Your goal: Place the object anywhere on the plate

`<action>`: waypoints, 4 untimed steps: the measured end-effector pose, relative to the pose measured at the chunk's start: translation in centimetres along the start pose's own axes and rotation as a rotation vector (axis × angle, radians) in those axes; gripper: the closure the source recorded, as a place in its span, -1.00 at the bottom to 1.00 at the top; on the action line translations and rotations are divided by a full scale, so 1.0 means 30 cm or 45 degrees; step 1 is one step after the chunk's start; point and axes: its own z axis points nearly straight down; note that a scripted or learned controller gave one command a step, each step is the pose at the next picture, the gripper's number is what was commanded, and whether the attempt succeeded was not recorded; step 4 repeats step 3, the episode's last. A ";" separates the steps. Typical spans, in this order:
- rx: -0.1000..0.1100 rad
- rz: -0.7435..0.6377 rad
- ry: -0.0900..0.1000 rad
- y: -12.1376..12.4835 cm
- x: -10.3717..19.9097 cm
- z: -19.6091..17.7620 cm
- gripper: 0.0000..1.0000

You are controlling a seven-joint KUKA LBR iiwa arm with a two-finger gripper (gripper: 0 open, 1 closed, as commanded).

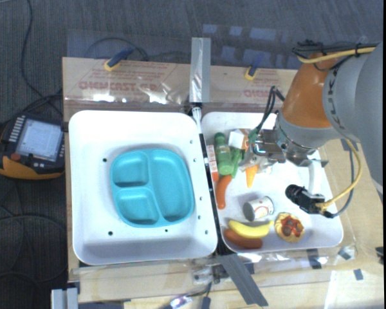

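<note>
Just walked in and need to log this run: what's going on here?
A robot arm reaches into the right bin, its gripper low over a cluster of toy food near a green bottle and a carrot. A banana, a small can and a pastry lie nearer the front. The blue divided plate sits in the left bin with nothing on it yet.

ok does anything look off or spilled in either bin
Nothing looks spilled or broken. The divided blue plate sits flat in the left bin. The banana, the orange carrot and a small can on its side lie jumbled in the right bin.
</note>
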 end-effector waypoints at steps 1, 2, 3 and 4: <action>0.000 -0.160 0.002 0.034 0.094 0.010 1.00; 0.002 0.064 0.006 -0.039 0.112 0.012 1.00; 0.002 0.065 0.006 -0.039 0.111 0.012 -1.00; 0.002 0.065 0.006 -0.039 0.111 0.012 -1.00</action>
